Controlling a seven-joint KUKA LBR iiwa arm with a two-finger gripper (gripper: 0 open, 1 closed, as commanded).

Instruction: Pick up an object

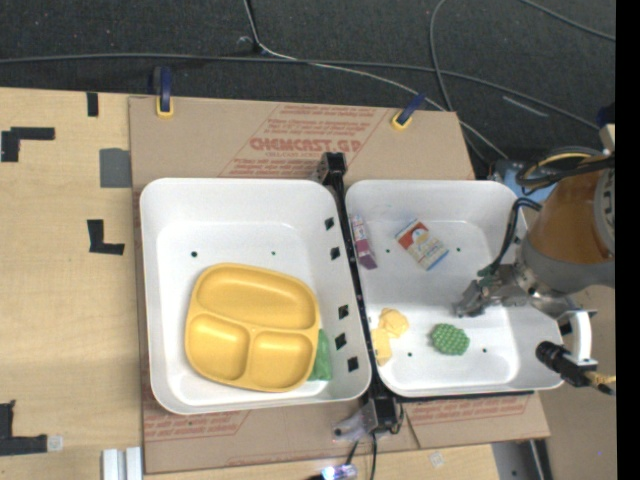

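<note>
In the right bin (500, 373), my gripper (474, 303) hangs low near the right side, coming in from the arm at the right. A green bumpy ball (449, 339) lies just below and left of it, apart from it. A small red, white and blue packet (421, 244) lies toward the back of the bin. A purple and pink item (361, 245) rests against the left wall. Yellow pieces (389, 328) sit at the front left corner. Nothing shows in the gripper.
The left bin (170, 208) holds a yellow divided plate (250, 326) with a green item (322, 356) wedged at its right edge. A black divider (345, 268) runs between the bins. Cables (520, 183) trail near the arm's orange band (570, 213).
</note>
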